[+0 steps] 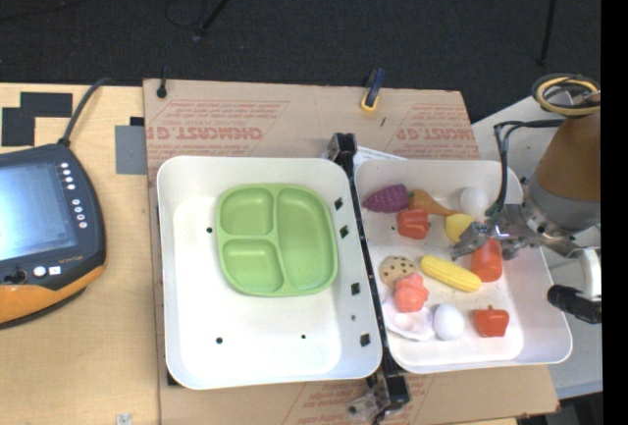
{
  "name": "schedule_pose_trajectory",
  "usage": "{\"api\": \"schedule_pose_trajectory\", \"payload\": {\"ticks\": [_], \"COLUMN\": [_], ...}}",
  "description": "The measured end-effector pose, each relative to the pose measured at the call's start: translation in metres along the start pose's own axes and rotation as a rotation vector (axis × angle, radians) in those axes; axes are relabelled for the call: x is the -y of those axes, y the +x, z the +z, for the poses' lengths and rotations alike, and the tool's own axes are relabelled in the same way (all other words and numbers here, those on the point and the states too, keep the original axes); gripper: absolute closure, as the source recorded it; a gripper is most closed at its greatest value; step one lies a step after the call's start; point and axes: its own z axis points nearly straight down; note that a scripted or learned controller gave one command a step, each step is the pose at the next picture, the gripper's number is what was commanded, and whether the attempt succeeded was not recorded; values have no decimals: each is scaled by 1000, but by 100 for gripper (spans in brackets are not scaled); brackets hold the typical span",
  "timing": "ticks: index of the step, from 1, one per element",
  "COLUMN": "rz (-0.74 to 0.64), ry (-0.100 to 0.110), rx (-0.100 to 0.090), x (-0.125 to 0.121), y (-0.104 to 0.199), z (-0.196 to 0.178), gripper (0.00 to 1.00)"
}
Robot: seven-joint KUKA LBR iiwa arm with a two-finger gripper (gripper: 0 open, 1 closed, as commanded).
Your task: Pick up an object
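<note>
The right bin (546, 335) holds several toy foods: purple grapes (386, 198), a drumstick (430, 204), a white egg (473, 200), a yellow lemon (457, 225), a red pepper (413, 223), a cookie (396, 269), a corn cob (450, 273), a pink-red piece (411, 293), a second egg (448, 322) and a red tomato (491, 320). My gripper (483, 240) is low over the bin's right side. It sits just above a red-orange piece (488, 262) and beside the lemon. The wrist hides how the gripper meets that piece.
The left bin (186, 315) carries a green divided plate (277, 239). A black clip strip (358, 256) runs between the bins. A teach pendant (39, 227) lies at the far left. The arm's orange band (574, 153) rises at the right, with cables (564, 94) behind it.
</note>
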Motion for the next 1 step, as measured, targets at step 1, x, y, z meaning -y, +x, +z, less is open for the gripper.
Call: {"api": "schedule_pose_trajectory", "payload": {"ticks": [1], "rz": [1], "ry": [-2], "rx": [1], "x": [-1], "y": [4], "z": [42], "gripper": [0]}}
